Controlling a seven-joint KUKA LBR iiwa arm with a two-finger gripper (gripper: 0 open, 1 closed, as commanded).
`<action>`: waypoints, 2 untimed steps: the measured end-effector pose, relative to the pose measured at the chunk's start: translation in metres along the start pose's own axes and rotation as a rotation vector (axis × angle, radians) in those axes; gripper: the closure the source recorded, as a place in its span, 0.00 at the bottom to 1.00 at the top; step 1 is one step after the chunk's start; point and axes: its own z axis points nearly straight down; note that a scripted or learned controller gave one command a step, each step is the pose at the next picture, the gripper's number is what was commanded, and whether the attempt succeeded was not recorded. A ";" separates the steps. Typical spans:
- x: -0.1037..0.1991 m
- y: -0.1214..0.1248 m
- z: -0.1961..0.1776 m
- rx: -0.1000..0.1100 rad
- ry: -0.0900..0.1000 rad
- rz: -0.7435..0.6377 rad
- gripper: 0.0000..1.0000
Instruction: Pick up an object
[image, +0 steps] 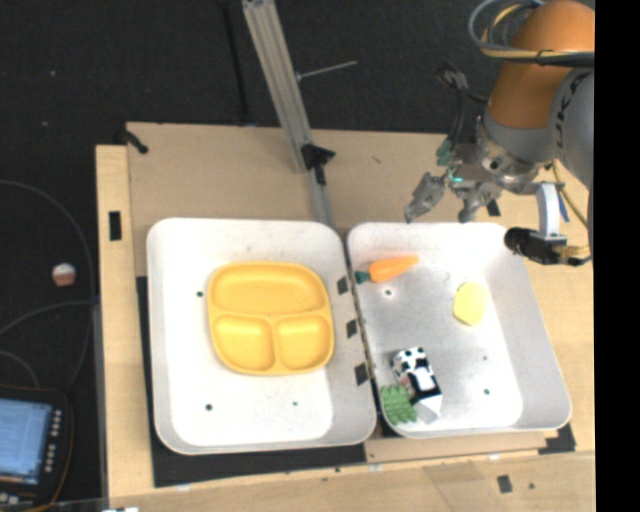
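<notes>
Camera view: gripper (452, 203) hangs above the back rim of the right bin (535, 330), just outside its far edge. Fingers are spread open, nothing between them.

Candidates all sit in the right bin. Carrot (391, 267) is the nearest one: it lies toward the camera and to the view's left of the fingers, near the bin's back-left corner. Its long axis runs roughly left-right, tilted slightly, green top pointing at the divider. Yellow piece (470, 303) sits mid-bin, further toward the camera, almost straight in front of the gripper. Black-and-white toy (417, 375) and green piece (398, 403) are touching at the front-left corner, well apart from the fingers.

Left bin (180, 330) holds the yellow tray (269, 316).

My read: carrot is the short reach. Fingers should close across its narrow width, i.e. front-to-back.
</notes>
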 end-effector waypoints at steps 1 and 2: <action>0.000 0.000 0.000 0.000 -0.001 0.000 0.00; 0.000 0.003 0.062 0.006 -0.002 0.001 0.00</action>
